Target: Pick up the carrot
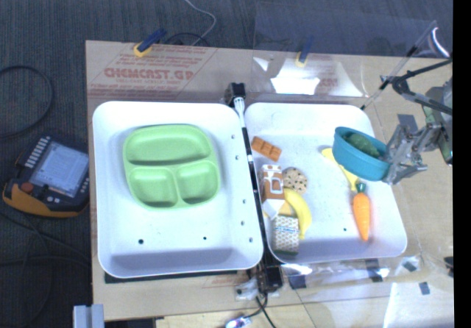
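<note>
Lengthwise, carrot (362, 215) — greens up-frame.

We take this for a robotics lab: two shallow white bins (176, 260) on a paper-covered board, a grey-orange teach pendant (48, 176) and loose cables on dark carpet.

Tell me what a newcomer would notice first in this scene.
Probably the green tray, a bright divided plate alone in the left bin. Next, the cluttered right bin: an orange carrot lies near its right edge, just below a blue bowl tilted at that side, with a banana and cookie toward the bin's left. The gripper sits at the bin's right edge, beside the bowl.
</note>
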Controlling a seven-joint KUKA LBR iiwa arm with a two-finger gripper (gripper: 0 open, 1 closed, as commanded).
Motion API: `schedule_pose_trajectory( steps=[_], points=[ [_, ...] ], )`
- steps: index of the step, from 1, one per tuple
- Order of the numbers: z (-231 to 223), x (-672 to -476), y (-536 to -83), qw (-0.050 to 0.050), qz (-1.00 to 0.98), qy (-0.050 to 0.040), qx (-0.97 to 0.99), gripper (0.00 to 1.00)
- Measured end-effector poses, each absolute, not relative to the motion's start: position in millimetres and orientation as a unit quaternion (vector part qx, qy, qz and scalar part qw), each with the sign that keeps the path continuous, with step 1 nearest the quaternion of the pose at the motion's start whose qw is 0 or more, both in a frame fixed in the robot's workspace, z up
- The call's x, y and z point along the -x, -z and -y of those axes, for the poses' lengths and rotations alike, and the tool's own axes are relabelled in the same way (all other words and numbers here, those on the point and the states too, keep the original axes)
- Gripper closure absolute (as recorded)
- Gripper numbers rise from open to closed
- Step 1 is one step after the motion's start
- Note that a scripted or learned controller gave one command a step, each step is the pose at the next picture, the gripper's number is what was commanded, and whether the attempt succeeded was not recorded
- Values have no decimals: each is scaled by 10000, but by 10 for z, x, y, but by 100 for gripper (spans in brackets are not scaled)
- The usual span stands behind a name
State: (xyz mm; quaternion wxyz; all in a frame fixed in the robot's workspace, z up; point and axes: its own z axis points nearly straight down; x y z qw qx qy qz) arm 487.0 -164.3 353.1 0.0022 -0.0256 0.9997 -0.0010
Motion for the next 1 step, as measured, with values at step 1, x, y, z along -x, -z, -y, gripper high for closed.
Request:
schedule_pose_trajectory(
  steps=[1],
  points=[
    [1730, -4979, -1765, -89, -9924, -47, 1223, 100]
  ],
)
